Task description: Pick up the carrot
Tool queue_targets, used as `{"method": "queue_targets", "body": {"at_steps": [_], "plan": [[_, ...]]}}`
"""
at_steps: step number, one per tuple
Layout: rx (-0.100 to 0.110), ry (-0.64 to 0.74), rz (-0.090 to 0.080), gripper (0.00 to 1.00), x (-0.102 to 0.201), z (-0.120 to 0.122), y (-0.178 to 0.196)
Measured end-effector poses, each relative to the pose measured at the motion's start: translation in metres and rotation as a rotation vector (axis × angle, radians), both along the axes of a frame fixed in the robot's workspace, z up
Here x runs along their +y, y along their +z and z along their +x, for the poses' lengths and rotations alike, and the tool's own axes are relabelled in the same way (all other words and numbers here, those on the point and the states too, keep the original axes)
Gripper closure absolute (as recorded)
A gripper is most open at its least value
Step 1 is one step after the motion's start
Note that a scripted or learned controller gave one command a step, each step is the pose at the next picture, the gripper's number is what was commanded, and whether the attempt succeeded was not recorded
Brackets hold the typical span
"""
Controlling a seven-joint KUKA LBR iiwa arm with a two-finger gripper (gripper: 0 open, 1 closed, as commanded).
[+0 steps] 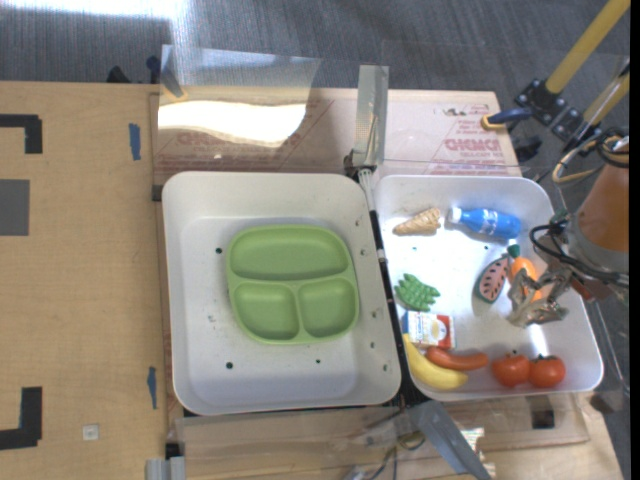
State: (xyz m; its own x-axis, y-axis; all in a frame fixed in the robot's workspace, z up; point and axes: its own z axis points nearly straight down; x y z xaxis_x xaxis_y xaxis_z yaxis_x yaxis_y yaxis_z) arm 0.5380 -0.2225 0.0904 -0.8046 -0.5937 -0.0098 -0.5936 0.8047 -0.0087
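Observation:
The carrot [521,268], orange with a small green top, lies in the right bin [575,230] just right of a watermelon slice [489,280]. My gripper [534,304] comes in from the right and is low over the carrot's near end, covering part of it. Some orange shows among the gripper's metal parts. From this slant I cannot make out whether the carrot is gripped or just lying under the gripper.
Also in the right bin: a blue bottle [485,222], a cone [417,222], a green leafy piece [416,291], a packet [428,326], a banana [432,366], a red chili [458,358] and two tomatoes [528,370]. The left bin [190,268] holds a green divided plate [292,281].

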Motion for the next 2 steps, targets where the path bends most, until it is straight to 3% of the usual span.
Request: {"method": "queue_targets", "body": {"at_steps": [1, 2], "plan": [[-0.003, -0.238, 0.002, 0.0, -0.001, -0.011, 0.0], [-0.001, -0.498, 0.004, 0.0, -0.002, 0.01, 0.0]]}}
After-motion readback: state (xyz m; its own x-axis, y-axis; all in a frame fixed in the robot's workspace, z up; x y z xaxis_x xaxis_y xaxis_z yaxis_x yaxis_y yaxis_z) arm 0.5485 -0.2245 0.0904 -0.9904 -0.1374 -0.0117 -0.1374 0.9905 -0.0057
